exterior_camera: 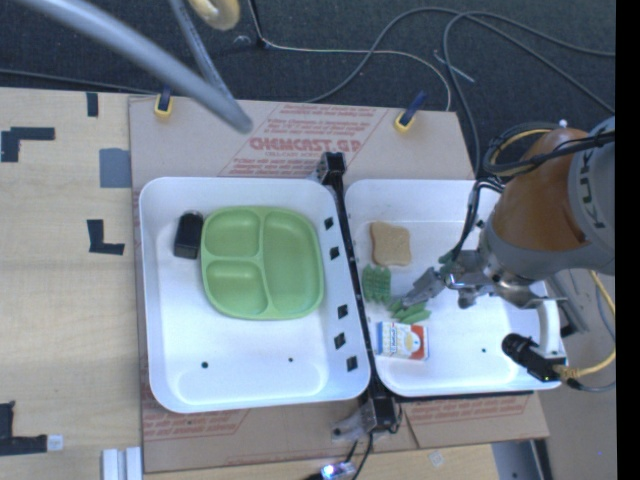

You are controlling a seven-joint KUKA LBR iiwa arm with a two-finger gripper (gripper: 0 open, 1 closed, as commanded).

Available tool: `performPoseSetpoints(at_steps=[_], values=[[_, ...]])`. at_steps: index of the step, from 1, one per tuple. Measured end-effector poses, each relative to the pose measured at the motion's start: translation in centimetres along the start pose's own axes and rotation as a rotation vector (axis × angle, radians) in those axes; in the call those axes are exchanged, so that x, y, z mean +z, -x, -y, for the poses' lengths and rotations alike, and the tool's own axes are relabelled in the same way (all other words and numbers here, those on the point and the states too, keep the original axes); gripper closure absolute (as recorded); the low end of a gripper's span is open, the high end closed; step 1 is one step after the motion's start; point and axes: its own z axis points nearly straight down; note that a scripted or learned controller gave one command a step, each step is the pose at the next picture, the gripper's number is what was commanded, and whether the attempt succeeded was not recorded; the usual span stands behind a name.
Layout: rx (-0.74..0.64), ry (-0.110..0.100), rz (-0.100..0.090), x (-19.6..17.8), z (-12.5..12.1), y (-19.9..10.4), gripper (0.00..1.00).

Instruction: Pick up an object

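Reaching in from the right, the grey arm point(545, 223) with its orange band hangs over the right bin point(455, 363), its gripper point(425, 290) low above the bin floor near the left wall. Whether the fingers are spread or closed cannot be told, since they look dark and blurred against the white plastic. They point toward a green leafy object point(378, 284) lying just beside the bin's left wall, with a second green piece point(411, 311) touching or almost touching the gripper tip. A tan slice of bread point(390, 244) lies flat a little farther up the bin, apart from the gripper. Below the green pieces, a small white carton point(402, 340) with red and blue print lies on its side. In the left bin point(170, 368) rests a green divided plate point(263, 262) with three compartments, and a small black block point(188, 235) sits just beside its left edge.
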Motion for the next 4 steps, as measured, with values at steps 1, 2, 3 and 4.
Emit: performPoseSetpoints(at_steps=[1, 2, 3, 4], values=[[0.001, -0.001, 0.000, 4.5, 0.2, 0.4, 0.00], [-0.002, 0.002, -0.001, 3.2, 0.1, 0.3, 1.00], [-0.001, 0.008, 0.000, -1.0, 0.1, -0.2, 1.00], [0.000, 0.010, 0.002, -5.4, -0.4, 0.2, 1.00]])
